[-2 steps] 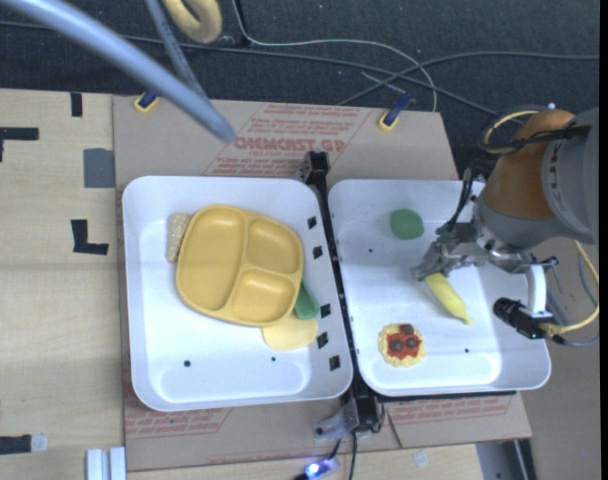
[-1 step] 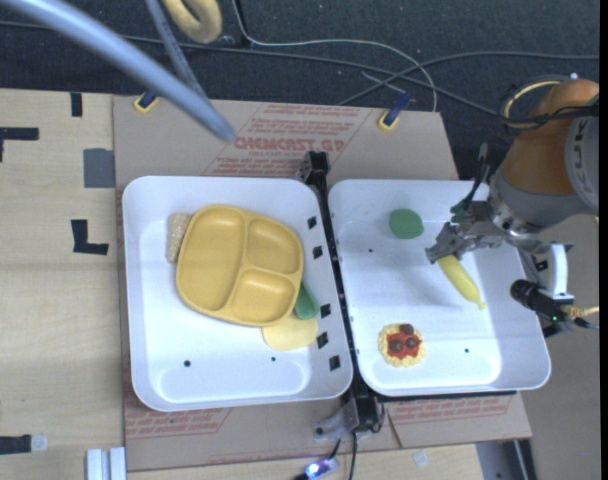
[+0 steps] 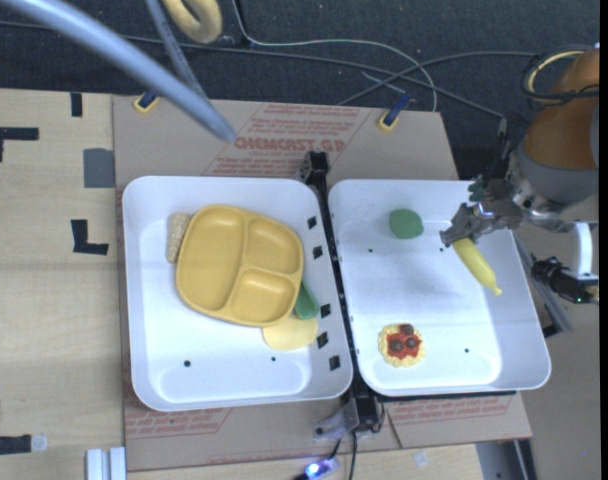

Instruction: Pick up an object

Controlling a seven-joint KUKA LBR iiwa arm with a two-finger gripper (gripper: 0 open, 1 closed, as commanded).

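My arm (image 3: 564,138) runs off the frame's right edge. My pincer (image 3: 471,226) is too small and dark for me to read its fingers. At left, the yellow tray (image 3: 239,265) covers most of a tan piece (image 3: 176,236), a green piece (image 3: 306,305) and a pale yellow piece (image 3: 290,334).

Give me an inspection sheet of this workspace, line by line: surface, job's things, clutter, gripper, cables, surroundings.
Surface: two white bins side by side, left bin and right bin, on cardboard.
Job's things: right bin holds a green lump, a yellow banana-like piece and a small pizza toy.
Clutter: left bin holds a yellow divided plate lying over smaller pieces.
Gripper: gripper is at the banana-like piece's upper end; grasp unclear.
Cables: cables run across the dark area behind the bins.
Surroundings: wooden bench.
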